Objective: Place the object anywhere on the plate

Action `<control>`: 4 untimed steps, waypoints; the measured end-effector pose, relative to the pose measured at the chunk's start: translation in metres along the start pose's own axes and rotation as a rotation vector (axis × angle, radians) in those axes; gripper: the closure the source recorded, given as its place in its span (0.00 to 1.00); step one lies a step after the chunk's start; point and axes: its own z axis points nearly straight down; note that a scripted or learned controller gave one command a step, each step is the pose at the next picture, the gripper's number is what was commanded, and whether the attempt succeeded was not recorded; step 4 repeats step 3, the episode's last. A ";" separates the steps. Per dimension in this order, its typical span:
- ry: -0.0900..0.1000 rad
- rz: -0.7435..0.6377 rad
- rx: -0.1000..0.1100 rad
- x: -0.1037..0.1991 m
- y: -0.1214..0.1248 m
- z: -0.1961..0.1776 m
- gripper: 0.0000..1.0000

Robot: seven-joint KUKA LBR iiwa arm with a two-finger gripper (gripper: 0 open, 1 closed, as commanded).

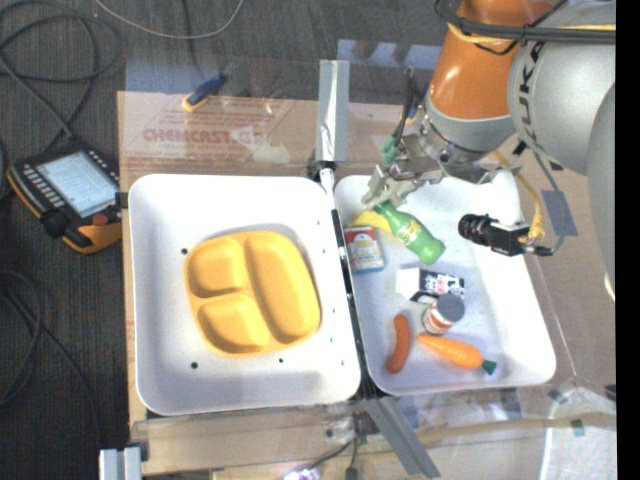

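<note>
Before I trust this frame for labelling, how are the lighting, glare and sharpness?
Camera view: even overhead light, soft shadows under the yellow divided plate and the carrot; the white bins look bright but not blown out; mild sheen on the clear sheet behind them; the hot dog and green bottle read sharp; the gripper is small and cluttered, detail hard to read.
</note>
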 end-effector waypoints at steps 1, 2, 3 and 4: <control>0.000 -0.129 0.001 0.043 -0.016 0.062 1.00; 0.000 -0.214 0.003 0.120 -0.051 0.083 1.00; 0.000 -0.213 0.003 0.119 -0.050 0.083 0.00; 0.000 -0.213 0.003 0.119 -0.050 0.083 0.00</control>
